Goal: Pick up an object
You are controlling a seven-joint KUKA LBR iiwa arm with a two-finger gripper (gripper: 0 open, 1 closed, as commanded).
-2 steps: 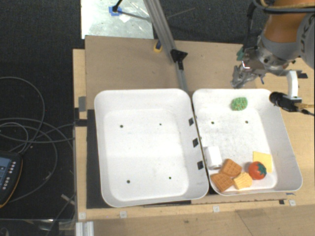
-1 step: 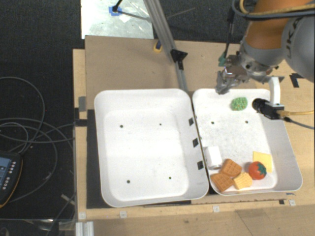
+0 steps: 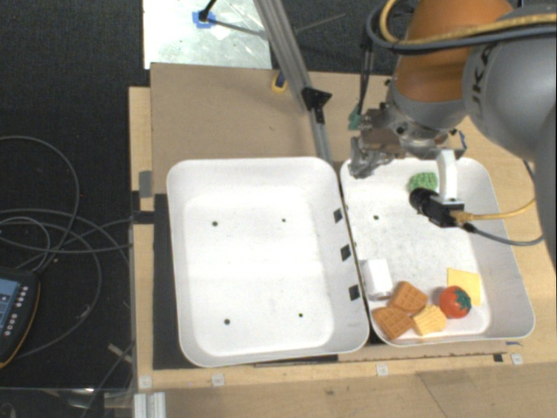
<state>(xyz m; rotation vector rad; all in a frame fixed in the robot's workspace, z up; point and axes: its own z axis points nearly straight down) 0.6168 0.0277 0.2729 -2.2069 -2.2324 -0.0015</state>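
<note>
The right bin [image 3: 503, 233] holds several small toy foods. A green leafy piece [image 3: 424, 182] lies near its far side. At the near end sit a white block [image 3: 378, 277], two brown waffle pieces [image 3: 407, 298] [image 3: 392, 322], a small yellow cracker [image 3: 429, 320], a red tomato [image 3: 454, 301] and a yellow cheese wedge [image 3: 464, 281]. My gripper [image 3: 364, 165] hangs over the bin's far left corner, well away from the near cluster and left of the green piece. Nothing shows between its tips.
The left bin [image 3: 187, 190] sits beside the right one, joined by black clips [image 3: 345, 251]. A grey tripod leg [image 3: 291, 55] slants across the bench behind the bins. A black cable fitting [image 3: 431, 205] hangs from the arm over the right bin.
</note>
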